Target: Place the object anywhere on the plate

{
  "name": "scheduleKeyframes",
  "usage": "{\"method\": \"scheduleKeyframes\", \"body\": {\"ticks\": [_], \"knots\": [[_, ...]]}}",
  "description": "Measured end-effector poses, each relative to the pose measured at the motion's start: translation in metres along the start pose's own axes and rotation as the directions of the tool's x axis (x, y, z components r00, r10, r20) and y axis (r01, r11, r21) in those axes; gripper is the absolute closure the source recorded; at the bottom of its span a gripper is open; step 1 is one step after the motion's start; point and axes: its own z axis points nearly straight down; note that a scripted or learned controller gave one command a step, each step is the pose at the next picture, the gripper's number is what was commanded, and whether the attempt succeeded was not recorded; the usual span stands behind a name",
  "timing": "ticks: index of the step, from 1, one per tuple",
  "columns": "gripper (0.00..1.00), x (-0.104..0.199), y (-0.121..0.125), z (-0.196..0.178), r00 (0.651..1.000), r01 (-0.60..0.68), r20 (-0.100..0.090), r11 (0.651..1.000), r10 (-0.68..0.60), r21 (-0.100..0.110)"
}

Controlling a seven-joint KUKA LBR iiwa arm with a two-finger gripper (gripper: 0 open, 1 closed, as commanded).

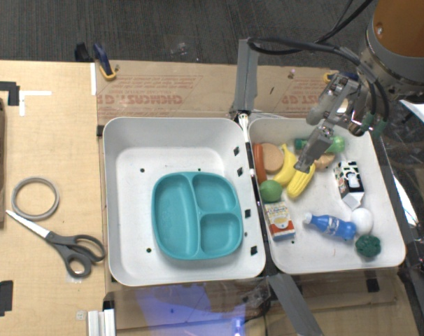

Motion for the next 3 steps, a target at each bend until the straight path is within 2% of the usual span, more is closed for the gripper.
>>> {"method": "scheduleKeyframes", "body": {"ticks": [1, 2, 3], "knots": [[0.00, -0.042, -0.057, 0.093, 1.000, 0.027, 0.000, 1.000, -0.027, 0.001], [0.00, -0.054, -0.108, 0.232, 0.980, 0.197, -0.002, 0.980, -0.197, 0.000], [1.00, -0.055, -0.107, 0.223, 0.980, 0.198, 0.002, 0.980, -0.198, 0.000]]}}
